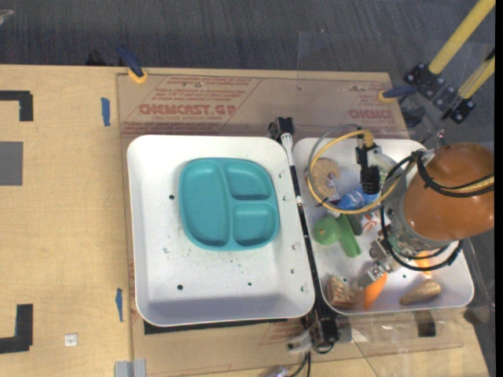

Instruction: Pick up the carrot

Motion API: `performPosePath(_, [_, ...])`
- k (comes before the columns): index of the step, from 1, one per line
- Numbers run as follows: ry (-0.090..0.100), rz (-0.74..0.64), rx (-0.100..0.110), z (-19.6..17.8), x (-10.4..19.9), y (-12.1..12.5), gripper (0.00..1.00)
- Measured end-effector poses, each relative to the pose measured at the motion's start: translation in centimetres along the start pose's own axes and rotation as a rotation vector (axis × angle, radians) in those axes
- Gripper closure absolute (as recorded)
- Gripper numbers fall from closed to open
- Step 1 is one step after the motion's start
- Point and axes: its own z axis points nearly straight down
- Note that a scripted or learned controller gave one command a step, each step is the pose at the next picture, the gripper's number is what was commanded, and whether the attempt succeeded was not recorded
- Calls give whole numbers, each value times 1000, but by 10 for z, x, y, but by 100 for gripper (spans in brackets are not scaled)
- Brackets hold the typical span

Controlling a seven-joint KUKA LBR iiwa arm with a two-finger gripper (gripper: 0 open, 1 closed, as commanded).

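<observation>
Two shallow white plastic bins sit side by side on the tan wooden bench (pixel 63 210). Taking up the middle of the left bin (pixel 157 289) is a teal plastic plate (pixel 229 203) with three divided sections, lying flat with the bin's white floor showing all around it. A black rail (pixel 300 210) runs between the two bins.

Over in the right bin (pixel 464 293), a green plastic toy (pixel 338 232) lies near the left wall. Above it is a blue item (pixel 350 203), partly covered by looping yellow and black cables (pixel 346 159). Near the front wall rests a brown lumpy piece (pixel 339 291). Just to its right lies the small orange carrot (pixel 375 288), tilted with its tip toward the front of the bin. A tan rounded object (pixel 420 290) lies further right along the same wall.

The grey arm with its orange band (pixel 456 191) hangs over the right half of this bin. Its gripper (pixel 382 267) is low over the carrot's upper end — whether the fingers are apart or closed, and whether they touch the carrot, cannot be made out.
</observation>
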Motion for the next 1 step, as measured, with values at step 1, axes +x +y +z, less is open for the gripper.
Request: performPosePath(1, [-4, -355, -6, 1, 15, 8, 0])
